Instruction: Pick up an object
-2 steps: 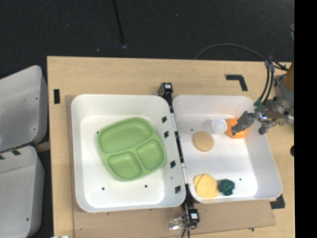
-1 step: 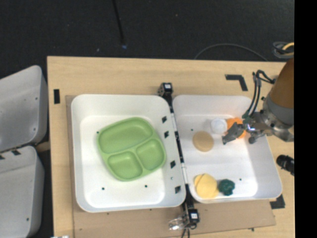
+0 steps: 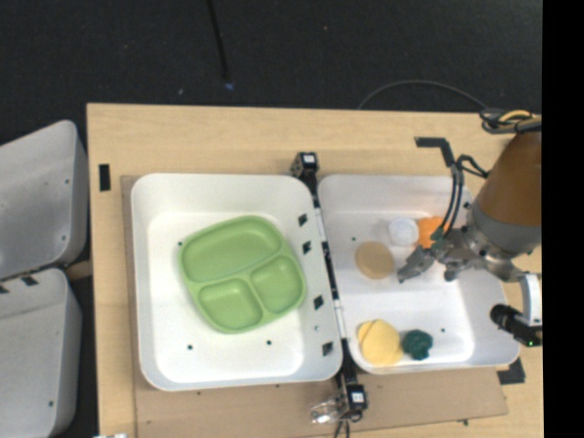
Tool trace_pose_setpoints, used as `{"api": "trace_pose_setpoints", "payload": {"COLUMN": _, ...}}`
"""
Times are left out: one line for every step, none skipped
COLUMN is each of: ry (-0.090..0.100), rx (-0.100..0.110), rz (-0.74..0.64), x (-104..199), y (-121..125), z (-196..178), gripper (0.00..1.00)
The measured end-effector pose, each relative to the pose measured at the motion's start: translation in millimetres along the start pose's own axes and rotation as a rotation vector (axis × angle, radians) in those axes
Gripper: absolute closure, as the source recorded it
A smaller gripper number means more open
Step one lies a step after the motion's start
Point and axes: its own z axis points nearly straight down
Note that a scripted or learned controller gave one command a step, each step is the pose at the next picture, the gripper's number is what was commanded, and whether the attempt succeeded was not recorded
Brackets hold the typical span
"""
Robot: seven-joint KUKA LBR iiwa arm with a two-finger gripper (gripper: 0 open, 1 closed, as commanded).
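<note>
The right bin (image 3: pixel 456 194) holds several small items. A tan disc (image 3: pixel 373 260) lies near its middle, with a white round piece (image 3: pixel 401 232) and an orange object (image 3: pixel 428 230) behind it. A yellow lump (image 3: pixel 379 342) and a dark green ball (image 3: pixel 417 343) rest at the front edge. My gripper (image 3: pixel 427 270) hangs over the bin floor just right of the tan disc, below the orange object. Its fingers are spread open and nothing sits between them. The arm partly hides the orange object.
A green three-compartment tray (image 3: pixel 241 271) lies tilted in the left bin (image 3: pixel 155 336). A ridge with black clips (image 3: pixel 324 272) divides the two bins. A black cable (image 3: pixel 447 162) loops over the far right of the bench.
</note>
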Motion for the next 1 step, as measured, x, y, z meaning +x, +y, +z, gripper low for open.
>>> {"api": "trace_pose_setpoints", "payload": {"ry": 0.0, "rx": -0.001, "rz": 0.001, "x": -0.9, "y": -0.7, "z": 53.9, "gripper": 0.0}}
